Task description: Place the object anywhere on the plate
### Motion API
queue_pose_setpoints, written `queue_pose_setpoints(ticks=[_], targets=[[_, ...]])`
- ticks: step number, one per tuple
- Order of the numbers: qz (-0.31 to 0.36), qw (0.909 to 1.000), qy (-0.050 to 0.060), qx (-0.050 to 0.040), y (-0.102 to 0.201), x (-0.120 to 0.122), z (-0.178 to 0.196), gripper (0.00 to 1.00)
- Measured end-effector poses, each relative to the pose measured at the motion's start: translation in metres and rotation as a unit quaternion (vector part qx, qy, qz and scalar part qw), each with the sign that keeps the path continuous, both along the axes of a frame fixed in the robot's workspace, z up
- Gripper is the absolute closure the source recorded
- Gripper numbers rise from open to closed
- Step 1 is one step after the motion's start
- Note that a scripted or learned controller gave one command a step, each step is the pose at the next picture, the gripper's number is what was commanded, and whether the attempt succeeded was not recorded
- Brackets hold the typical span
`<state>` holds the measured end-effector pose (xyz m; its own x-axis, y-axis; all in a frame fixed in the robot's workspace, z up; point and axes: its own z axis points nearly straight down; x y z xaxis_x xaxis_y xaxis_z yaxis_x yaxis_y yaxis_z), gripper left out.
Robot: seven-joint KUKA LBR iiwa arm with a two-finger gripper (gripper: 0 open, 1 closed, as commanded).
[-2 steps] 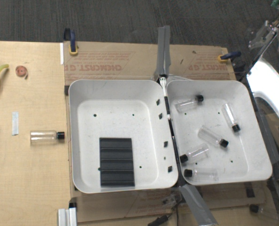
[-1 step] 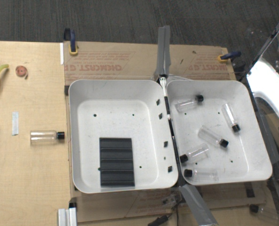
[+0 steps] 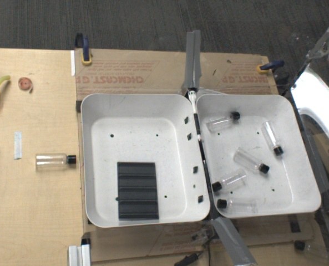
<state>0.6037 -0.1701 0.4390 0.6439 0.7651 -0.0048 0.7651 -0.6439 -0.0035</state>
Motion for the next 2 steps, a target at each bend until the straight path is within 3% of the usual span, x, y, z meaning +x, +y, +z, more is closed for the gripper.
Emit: queue_pose_setpoints(ticks=[1, 2], targets=[[-0.122, 0.9925, 0.000, -0.0006, 0.052, 0.037, 0.000, 0.00], [-0.291, 0.9568, 0.000, -0.0010, -0.053, -0.005, 0.000, 0.00]])
